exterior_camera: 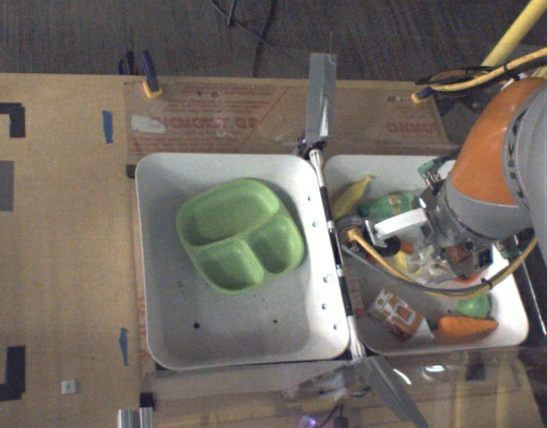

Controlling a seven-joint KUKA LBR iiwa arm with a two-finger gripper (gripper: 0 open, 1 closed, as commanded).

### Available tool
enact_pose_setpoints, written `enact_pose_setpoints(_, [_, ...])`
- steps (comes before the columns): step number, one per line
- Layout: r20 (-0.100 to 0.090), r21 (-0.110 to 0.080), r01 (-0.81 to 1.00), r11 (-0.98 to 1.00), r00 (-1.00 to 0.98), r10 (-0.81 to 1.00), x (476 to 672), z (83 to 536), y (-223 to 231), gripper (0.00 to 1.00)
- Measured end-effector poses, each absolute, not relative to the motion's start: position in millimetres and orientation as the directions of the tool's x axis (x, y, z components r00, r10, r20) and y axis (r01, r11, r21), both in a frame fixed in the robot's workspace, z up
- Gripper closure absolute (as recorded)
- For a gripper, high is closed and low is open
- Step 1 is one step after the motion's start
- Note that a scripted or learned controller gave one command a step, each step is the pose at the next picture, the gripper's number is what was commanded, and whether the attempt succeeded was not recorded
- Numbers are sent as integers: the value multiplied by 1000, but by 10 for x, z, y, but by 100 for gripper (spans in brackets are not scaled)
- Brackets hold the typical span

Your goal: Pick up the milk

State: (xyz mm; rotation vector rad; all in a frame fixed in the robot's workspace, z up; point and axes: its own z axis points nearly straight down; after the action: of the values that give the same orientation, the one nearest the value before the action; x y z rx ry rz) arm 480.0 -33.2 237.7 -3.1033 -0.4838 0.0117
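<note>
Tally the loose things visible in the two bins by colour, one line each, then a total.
Green: 3, the divided plate, a bottle and a round item
Yellow: 1, the banana
Orange: 1, the carrot
Brown and white: 1, the carton
Total: 6

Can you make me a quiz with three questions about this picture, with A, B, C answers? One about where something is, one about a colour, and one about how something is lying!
1. Where is the green tray?
A. In the left bin
B. In the right bin
C. On the floor

2. What colour is the carrot?
A. Blue
B. Orange
C. White

3. How is the milk carton sitting?
A. Hanging in the air
B. Standing on the tray
C. Lying on the right bin's floor

Answers:
1. A, the tray rests inside the left bin.
2. B, the carrot near the right bin's front edge is orange.
3. C, the carton lies tipped over in the bin, next to the carrot.
</note>
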Motion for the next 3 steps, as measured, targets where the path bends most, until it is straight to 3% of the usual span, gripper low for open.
enact_pose_setpoints(1, [-9,-5,337,-942,942,337,4945,1811,254,100])
enact_pose_setpoints(2, [-9,-5,337,-942,942,337,4945,1811,255,0])
enact_pose_setpoints(3, [-9,-6,329,-944,944,329,4788,1811,-435,0])
